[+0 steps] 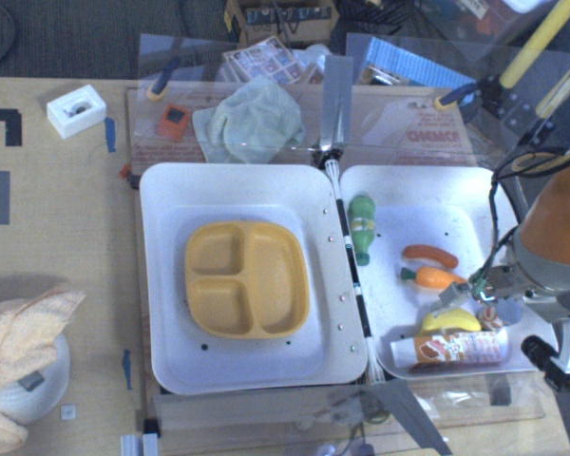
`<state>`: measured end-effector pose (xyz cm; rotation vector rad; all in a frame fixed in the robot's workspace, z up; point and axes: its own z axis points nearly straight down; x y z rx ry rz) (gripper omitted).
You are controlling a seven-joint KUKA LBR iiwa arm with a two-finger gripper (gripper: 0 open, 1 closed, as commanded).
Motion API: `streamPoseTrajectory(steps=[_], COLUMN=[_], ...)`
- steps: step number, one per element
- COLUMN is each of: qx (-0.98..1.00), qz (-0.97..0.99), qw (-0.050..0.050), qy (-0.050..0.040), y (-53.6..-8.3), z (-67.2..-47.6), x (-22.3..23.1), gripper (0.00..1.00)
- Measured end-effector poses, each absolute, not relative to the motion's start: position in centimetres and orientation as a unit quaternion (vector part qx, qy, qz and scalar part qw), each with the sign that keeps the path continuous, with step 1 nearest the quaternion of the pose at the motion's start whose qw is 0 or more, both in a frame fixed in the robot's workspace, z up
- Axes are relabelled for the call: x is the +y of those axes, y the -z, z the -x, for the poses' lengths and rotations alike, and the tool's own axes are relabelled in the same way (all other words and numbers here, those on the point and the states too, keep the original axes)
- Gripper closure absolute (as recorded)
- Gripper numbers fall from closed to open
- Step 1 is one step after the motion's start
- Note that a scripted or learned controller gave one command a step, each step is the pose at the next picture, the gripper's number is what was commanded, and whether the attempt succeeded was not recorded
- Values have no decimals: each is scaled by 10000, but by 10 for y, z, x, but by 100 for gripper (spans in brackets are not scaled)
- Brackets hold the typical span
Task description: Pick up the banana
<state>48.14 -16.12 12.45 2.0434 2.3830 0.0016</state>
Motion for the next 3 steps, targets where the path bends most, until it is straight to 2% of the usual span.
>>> streamPoseTrajectory(steps=[1,2,3], qx=[7996,7988,7988], qz=[-6005,-6016,-6015], qw=[23,51,48], qy=[-13,-31,-30], y=[-88,-98,-98], z=[-481,-483,-482], x=[-146,-147,-147], gripper=[0,100,0])
